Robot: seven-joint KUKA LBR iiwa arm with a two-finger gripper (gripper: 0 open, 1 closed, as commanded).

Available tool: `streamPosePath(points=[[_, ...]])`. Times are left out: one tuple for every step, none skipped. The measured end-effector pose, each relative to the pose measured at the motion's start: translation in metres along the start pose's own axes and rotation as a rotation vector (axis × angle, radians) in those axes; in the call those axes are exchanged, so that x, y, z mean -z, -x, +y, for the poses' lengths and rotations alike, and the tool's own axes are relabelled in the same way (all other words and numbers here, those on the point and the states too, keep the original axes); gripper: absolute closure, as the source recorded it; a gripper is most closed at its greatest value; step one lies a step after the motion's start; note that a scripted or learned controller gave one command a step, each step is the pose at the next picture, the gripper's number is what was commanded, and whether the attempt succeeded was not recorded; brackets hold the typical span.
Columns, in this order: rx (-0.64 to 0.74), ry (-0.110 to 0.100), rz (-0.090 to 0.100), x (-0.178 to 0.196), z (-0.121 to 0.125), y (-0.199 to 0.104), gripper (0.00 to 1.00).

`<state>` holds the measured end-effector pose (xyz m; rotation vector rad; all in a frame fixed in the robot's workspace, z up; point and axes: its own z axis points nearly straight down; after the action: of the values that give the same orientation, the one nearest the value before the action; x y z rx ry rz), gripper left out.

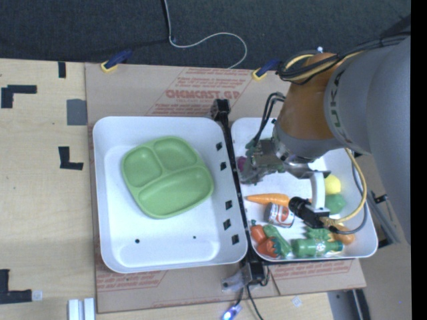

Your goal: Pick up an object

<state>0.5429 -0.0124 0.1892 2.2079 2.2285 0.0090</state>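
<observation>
small toys (293,235) in right bin (365,245)

Matt green plastic plate (167,176)

A wooden surface (40,199) is seen, a cardboard sheet (187,92) laid centrally; dark carpet (80,12) lies toward 12 o'clock.
</observation>
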Motion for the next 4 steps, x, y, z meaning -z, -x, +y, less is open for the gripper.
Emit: streamPosePath(points=[[0.001,0.005,0.003,0.122,-0.005,-0.059,1.00],[-0.012,-0.010,-0.001,0.142,-0.061,-0.009,1.00],[-0.008,-0.019,-0.001,0.039,-0.061,-0.021,1.00],[-0.001,0.000,0.001,0.148,-0.057,-0.072,1.00]])
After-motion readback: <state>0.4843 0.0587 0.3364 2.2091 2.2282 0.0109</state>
